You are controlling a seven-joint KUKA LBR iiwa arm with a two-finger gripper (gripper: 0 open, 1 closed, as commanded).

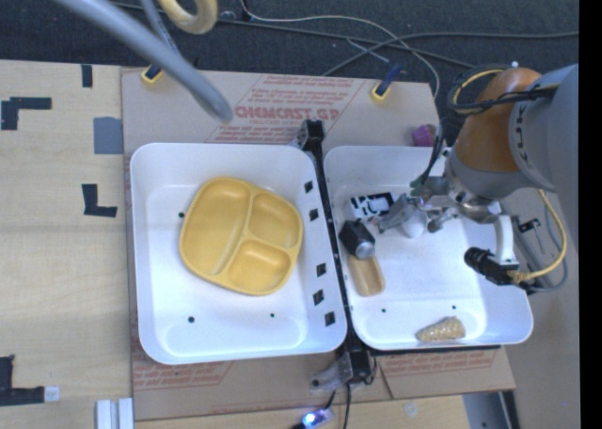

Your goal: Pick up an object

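Arm: The grey KUKA arm, its orange band showing above the wrist, reaches in from 3 o'clock and bends down over the right bin.

Gripper: The gripper sits low in the upper middle of the right bin, pointing toward 9 o'clock. Whether its fingers are spread or pressed together cannot be told from this slanted view, and nothing is seen pinched between them.

Dark cylinder: A small black-and-grey cylinder lies near the bin's left wall, at about 8 o'clock from the gripper and just beside it; contact cannot be made out.

Black-and-white item: A small black-and-white piece rests at 10 o'clock from the gripper, near the bin's upper left.

Tan block: A tan, oblong block lies just below the dark cylinder, along the left wall.

Crumbly piece: A speckled beige lump lies at the bin's 6 o'clock edge, well apart from the gripper.

Left bin: The left bin holds a yellow divided plate at its centre, lying flat and turned at an angle.

Bench: Both bins sit side by side on a brown cardboard sheet, with a row of black clips between them.

Purple item: A small purple object sits outside the right bin, at its 12 o'clock rim.
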